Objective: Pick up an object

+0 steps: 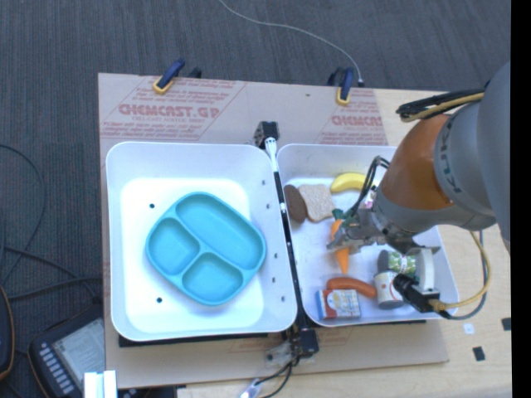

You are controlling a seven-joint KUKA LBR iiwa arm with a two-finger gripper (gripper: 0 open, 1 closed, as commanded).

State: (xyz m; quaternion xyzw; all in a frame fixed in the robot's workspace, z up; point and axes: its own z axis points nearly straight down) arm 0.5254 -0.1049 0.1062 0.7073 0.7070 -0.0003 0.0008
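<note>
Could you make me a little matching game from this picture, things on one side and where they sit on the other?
Things:
1. blue divided plate
2. banana
3. slice of bread
4. small carton

Places:
A. at the front edge of the right bin
B. lying alone in the left bin
C. near the back of the right bin, next to the arm
D. in the right bin, close to the wall between the bins, beside a brown item

Pairs: 1-B, 2-C, 3-D, 4-A
</note>
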